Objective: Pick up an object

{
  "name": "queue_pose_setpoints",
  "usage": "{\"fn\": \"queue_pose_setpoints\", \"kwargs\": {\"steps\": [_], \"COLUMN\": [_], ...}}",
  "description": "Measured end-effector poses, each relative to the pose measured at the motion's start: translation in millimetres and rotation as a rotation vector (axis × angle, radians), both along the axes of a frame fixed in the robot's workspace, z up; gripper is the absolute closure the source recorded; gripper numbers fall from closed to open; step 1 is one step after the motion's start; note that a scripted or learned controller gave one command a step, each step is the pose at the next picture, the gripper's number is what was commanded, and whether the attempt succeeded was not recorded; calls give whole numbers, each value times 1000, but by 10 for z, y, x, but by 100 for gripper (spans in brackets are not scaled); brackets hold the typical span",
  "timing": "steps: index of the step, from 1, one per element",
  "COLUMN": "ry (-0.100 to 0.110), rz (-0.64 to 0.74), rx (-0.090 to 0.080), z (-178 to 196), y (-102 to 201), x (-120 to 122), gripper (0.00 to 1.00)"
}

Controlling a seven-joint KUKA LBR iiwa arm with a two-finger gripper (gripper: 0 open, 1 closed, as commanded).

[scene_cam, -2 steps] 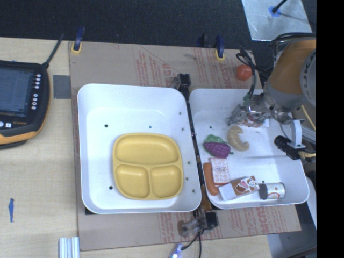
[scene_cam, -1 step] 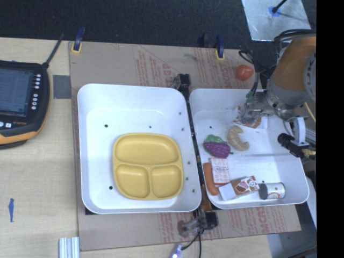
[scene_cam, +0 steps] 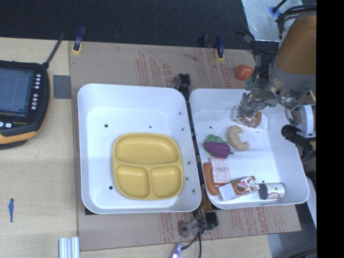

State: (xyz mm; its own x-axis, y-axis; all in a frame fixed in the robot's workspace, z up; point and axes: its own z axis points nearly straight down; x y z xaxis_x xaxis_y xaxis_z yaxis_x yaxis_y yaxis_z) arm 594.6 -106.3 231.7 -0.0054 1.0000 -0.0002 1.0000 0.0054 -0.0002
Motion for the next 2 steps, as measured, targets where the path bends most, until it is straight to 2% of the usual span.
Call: {"fn": "queue_pose_setpoints", "kwargs": {"steps": [1, 2], "ry": [3, 3], "rz": [-1, -3], "rx": [0, -2], "z": [-12, -512], "y": [-4, -686], "x": [-7, 318], "gripper": [0, 0]}}
